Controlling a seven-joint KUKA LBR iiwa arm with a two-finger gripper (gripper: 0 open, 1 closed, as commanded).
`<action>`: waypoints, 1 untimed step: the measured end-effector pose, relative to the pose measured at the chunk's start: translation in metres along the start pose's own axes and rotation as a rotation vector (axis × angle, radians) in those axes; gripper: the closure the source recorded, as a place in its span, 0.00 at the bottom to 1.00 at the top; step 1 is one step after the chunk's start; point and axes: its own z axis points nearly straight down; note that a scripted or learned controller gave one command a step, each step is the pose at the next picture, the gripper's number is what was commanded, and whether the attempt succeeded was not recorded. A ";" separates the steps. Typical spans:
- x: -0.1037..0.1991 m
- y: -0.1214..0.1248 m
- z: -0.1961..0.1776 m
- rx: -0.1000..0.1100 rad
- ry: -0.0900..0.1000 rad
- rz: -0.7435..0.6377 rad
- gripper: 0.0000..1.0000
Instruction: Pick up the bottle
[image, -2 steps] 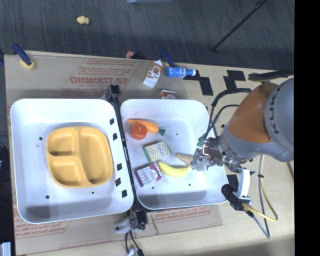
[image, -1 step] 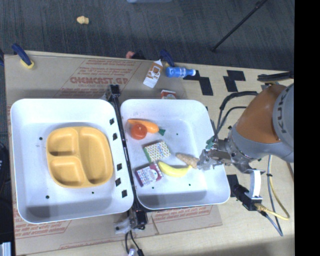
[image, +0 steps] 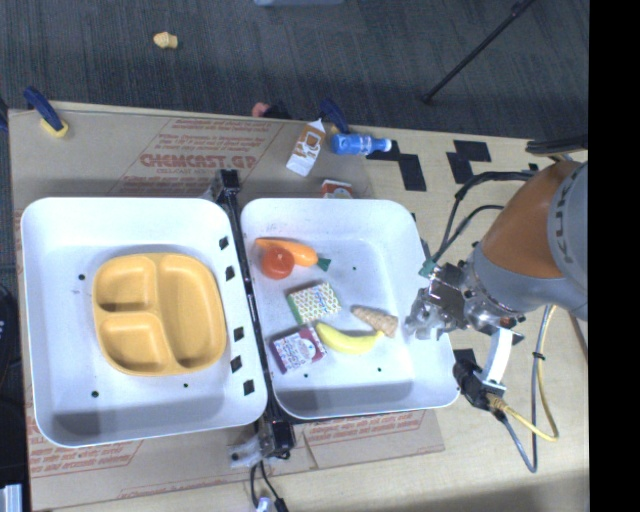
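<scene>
A small blue bottle lies on its side on the cardboard behind the right bin, outside both bins. My gripper hangs over the right rim of the right bin, far from the bottle and nearer the front. It is just right of a tan cone-shaped piece. Nothing shows in its grasp. The orange band of the arm sits behind it at the right.
The right bin holds a carrot, a red tomato, a green patterned box, a banana and a pink packet. A yellow divided plate lies in the left bin. Small cartons lie beside the bottle.
</scene>
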 end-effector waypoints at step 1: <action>0.007 -0.003 0.008 0.002 0.002 -0.272 1.00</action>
